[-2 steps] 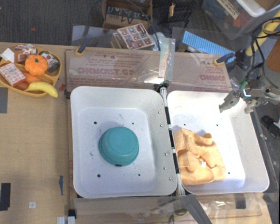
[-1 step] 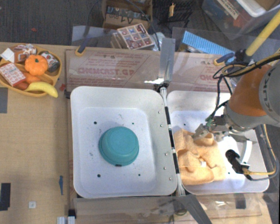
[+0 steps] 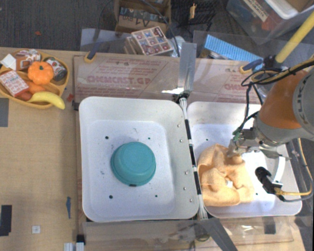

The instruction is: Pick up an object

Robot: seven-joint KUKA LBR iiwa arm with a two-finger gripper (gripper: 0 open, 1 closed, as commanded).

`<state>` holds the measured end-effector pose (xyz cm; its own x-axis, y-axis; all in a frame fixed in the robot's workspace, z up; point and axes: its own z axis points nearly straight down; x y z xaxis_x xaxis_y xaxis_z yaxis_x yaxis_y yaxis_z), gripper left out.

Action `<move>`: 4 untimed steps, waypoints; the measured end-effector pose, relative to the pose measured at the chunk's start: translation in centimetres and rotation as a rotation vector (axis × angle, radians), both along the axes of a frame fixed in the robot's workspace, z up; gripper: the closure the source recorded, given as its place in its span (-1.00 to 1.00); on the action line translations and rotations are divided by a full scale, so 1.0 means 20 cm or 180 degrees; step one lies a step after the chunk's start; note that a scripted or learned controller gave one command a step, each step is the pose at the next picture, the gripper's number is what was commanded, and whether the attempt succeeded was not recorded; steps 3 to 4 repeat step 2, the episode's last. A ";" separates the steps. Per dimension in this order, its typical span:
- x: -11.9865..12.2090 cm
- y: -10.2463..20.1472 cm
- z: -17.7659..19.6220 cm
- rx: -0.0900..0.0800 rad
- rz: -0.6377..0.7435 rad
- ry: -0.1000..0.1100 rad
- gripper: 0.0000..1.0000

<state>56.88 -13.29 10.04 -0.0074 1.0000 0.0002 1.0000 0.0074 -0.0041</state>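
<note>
We see the two white bins [image 3: 95, 115] side by side, with the grey-and-orange arm [image 3: 286, 109] reaching over the bin on our right, and the pincer [image 3: 235, 151] lowered to the upper edge of a crumpled orange cloth [image 3: 224, 179] that spreads just below it and off to its left, its long axis slanting from the pincer toward the near corner by the divider. A teal bowl [image 3: 134, 163] sits upside down well to the pincer's left, in the other bin, so we judge the cloth the likelier pick. We cannot tell whether the pincer is spread or closed, nor whether it grips any fold.
</note>
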 end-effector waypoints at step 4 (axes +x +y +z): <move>0.31 0.28 0.41 0.0001 0.1141 -0.0009 1.00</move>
